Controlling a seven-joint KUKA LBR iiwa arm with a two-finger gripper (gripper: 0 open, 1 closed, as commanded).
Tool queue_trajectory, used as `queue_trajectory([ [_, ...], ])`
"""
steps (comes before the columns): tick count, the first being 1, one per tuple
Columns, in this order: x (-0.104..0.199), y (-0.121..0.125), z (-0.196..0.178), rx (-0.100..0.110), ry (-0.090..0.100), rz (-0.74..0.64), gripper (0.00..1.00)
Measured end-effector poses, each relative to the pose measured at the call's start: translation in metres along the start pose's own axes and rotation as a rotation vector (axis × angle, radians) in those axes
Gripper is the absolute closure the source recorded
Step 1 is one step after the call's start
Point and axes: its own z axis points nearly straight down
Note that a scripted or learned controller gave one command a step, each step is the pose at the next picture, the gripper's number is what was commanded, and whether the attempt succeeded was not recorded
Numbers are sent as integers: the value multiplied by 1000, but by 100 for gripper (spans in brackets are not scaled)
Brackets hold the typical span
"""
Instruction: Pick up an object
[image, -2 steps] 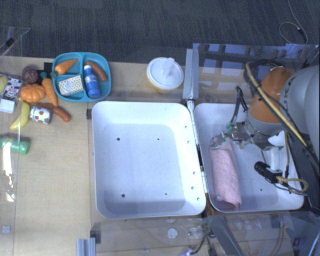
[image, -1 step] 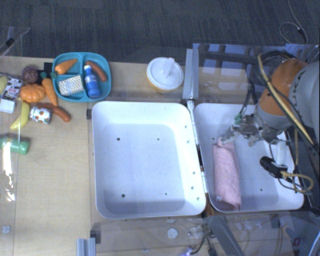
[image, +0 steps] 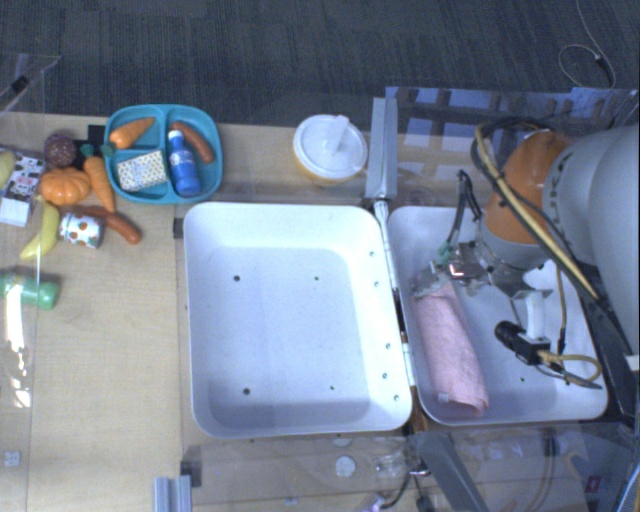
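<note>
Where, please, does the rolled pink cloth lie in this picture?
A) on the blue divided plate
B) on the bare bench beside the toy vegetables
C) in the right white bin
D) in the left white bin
C: the rolled pink cloth lies on the floor of the right white bin, against its left wall, with the gripper just above its upper end.

Grey arm (image: 600, 190) w/ orange band (image: 530, 170), yellow-black cables (image: 520, 215), prob. hoses.
</note>
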Motion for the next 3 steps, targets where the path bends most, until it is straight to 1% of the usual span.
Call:
queue_trajectory([
  [1,23,76,-96,4,0,23,0],
  [2,-1,6,-33,11,1,115,0],
  [3,3,3,0,0,1,10,0],
])
